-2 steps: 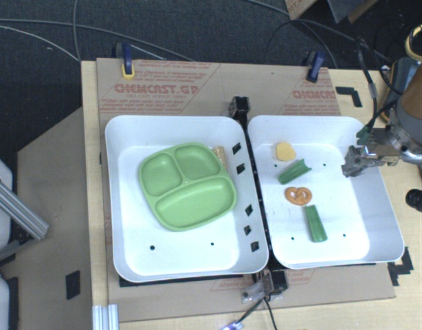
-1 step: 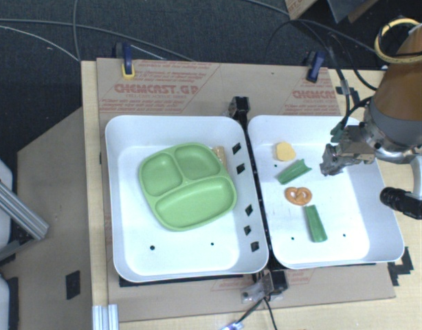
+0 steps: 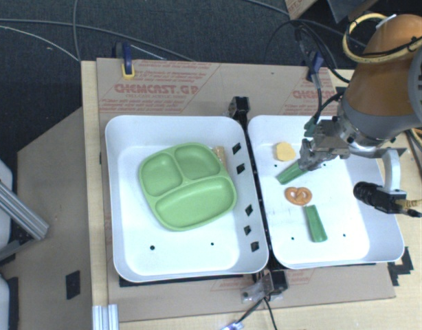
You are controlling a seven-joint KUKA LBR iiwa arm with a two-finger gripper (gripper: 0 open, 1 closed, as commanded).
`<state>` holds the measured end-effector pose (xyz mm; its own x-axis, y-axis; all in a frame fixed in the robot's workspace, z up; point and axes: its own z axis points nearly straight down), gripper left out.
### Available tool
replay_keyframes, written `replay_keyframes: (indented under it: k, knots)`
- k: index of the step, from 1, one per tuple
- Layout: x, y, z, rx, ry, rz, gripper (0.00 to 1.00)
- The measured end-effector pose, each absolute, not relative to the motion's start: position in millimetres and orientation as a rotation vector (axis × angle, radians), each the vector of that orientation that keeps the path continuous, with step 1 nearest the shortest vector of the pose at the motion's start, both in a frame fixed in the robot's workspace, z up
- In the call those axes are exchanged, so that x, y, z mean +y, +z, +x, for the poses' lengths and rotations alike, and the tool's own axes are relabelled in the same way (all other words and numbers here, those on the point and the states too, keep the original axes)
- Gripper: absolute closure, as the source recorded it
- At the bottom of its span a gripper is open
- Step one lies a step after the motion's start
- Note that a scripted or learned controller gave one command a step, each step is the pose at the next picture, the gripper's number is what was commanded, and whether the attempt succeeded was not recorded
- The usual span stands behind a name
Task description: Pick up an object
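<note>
My gripper (image 3: 308, 161) reaches down into the right bin (image 3: 376, 243), near its upper left part. Its fingers are closed over the upper end of a green stick (image 3: 290, 174), which slants down-left from the fingertips. Just left of the gripper lies a yellow piece (image 3: 285, 151). Below the held stick sits a brown pretzel-shaped piece (image 3: 298, 196). A second green stick (image 3: 315, 224) lies lower in the same bin, well apart from the gripper.
The left bin (image 3: 128, 246) holds a green divided plate (image 3: 188, 184) with a small tan item (image 3: 219, 155) at its upper right edge. A black divider with clips (image 3: 249, 184) runs between the bins. A black cable part (image 3: 377, 196) hangs over the right bin's right side.
</note>
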<state>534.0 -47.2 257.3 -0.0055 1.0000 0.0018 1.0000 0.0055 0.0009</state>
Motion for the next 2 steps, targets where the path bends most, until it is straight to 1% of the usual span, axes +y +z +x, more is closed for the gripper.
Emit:
replay_keyframes:
  k: [2]
  knots:
    - [69,224,549.9,-2.225,0.001,-2.211,1.00]
